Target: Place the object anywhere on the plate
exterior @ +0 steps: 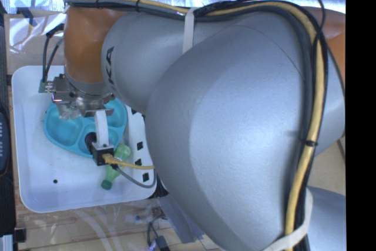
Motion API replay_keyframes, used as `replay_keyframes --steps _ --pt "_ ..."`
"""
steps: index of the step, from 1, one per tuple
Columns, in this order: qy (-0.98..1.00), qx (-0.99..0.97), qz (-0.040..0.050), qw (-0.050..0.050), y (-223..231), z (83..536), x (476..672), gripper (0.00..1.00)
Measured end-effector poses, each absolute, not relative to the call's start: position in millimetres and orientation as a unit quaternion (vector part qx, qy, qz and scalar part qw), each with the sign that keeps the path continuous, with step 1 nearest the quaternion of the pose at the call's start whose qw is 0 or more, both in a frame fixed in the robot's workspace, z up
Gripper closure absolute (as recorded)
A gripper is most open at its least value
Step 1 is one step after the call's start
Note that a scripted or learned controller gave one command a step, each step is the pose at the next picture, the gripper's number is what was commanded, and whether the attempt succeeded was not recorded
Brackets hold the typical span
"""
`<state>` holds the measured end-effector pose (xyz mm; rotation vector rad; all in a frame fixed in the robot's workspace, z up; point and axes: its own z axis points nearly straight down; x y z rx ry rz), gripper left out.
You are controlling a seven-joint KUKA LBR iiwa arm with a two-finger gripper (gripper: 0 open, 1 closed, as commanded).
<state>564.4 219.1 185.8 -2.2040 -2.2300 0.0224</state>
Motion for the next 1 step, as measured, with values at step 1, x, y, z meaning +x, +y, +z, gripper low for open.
replay_keyframes --steps 1 --pt "-0.711 -0.704 -0.0004 0.001 204.2 260.2 478.1 1.00"
